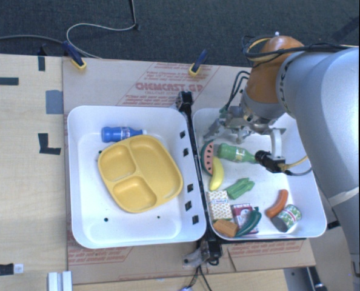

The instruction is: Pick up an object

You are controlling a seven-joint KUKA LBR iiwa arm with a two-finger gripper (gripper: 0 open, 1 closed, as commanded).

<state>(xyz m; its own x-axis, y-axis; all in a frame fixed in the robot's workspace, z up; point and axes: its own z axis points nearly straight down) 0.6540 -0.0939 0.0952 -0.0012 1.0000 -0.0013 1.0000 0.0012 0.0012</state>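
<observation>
At the near edge of the right bin (262, 183) a silver-green can (287, 217) lies in the corner, with an orange sausage (277, 202) just beside it. Left of these, a dark green pepper (249, 222), a brown bread piece (226, 228), a small red-printed box (241, 211) and a patterned card (220, 207) crowd together along the near wall. Farther in, a light green vegetable (240, 188) lies alone on bare white floor. A banana (217, 174) and a watermelon slice (208, 156) run along the left wall. The green bottle (236, 154) lies on its side across the middle of the bin, its cap end close to the watermelon. The gripper (234, 128) hangs just beyond this bottle, on its far side and very near it; whether it is open or closed cannot be told, and nothing can be seen in its grasp. The grey arm covers the bin's right and far parts, so the open floor is the strip between the bottle and the sausage. In the left bin (89, 211), a yellow divided plate (140, 173) takes up the centre and a blue bottle (120, 133) lies at its far edge. Beyond the bins, two yellow clamps (199, 65) grip the cardboard sheet (137, 86), and a cable (101, 26) loops on dark carpet.
</observation>
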